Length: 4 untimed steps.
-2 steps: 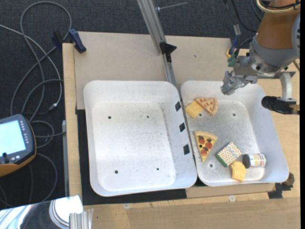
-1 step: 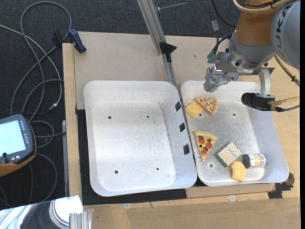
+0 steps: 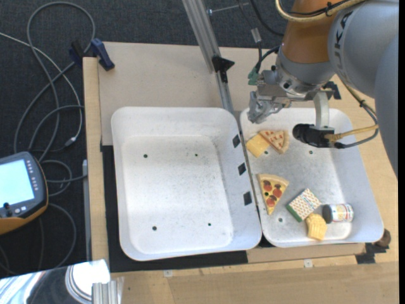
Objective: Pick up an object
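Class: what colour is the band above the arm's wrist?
Orange band, clearest in the camera view.

bench [image 3: 158, 68] is plain tan wood, two white bins straight on it, right bin [image 3: 361, 189] under the claw [image 3: 258, 114], left bin [image 3: 171, 182] off beside it

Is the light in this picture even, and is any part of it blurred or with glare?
In the camera view, the light is soft and even, with faint shadows; the gripper looks slightly blurred; the pizza slice is sharp; the pendant screen at left is washed out.

Bright, even light — soft shadows.
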Each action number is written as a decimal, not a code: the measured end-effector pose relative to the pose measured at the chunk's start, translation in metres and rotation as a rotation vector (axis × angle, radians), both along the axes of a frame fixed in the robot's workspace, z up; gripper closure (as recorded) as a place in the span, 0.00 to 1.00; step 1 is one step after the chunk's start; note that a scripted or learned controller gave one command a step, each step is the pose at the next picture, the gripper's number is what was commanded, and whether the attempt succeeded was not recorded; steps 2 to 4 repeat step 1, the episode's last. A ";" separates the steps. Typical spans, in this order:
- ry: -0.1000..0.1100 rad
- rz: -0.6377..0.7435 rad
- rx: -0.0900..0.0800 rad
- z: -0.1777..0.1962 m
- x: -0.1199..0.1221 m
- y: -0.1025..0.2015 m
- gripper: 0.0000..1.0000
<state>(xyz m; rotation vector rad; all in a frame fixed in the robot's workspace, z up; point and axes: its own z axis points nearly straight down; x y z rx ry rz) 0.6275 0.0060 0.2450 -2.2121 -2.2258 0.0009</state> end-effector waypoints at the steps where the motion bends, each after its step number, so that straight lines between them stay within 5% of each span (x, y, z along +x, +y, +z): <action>1: -0.004 0.000 -0.001 -0.014 0.014 0.045 1.00; 4: -0.004 0.000 -0.001 -0.014 0.014 0.045 1.00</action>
